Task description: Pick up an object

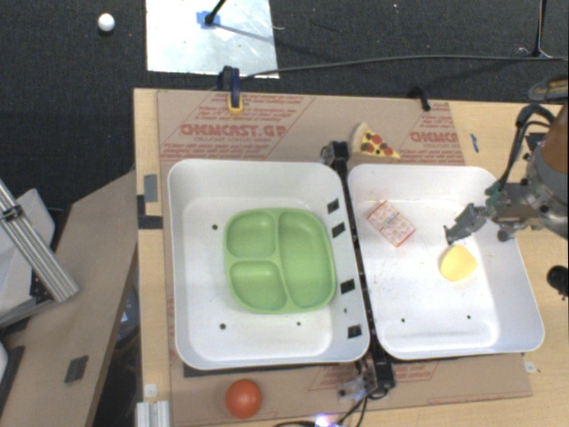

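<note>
"CHEMCAST GP" on brown board [233, 123]

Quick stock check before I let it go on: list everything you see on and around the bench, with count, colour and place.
bins: 2, white, side by side on the bench
divided plate: 1, light green, middle of the left bin
small packet: 1, pink and white, upper left part of the right bin
round yellow object: 1, yellow, right bin, just below the gripper
pizza slice toy: 1, yellow with red spots, on the board behind the bins
ball: 1, orange-red, on the board in front of the left bin
small ball: 1, white, on the dark floor at top left
gripper: 1, grey, over the right bin, nothing seen held
</note>
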`<state>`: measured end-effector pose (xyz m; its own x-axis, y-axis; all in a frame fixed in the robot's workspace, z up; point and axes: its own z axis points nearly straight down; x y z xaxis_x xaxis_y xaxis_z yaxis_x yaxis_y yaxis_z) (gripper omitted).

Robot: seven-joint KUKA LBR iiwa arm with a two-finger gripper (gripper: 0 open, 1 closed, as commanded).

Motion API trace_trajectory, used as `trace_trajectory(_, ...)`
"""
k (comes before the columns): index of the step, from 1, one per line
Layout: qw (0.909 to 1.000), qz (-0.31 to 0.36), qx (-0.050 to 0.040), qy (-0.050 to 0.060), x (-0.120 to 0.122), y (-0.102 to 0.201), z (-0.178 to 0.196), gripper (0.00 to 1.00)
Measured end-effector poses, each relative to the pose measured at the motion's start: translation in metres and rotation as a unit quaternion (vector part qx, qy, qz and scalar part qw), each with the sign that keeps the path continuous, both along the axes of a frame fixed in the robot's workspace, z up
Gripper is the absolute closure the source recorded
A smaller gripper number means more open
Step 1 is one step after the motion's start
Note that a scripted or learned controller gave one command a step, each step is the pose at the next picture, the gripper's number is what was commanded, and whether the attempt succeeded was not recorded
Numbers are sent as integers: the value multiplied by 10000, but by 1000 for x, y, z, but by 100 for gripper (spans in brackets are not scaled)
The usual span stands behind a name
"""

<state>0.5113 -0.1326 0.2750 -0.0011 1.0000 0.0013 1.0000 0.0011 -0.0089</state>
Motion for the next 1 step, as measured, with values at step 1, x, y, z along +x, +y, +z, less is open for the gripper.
trace_trajectory(1, 10000, 13, -9, -55, 2, 0, 5, 0)
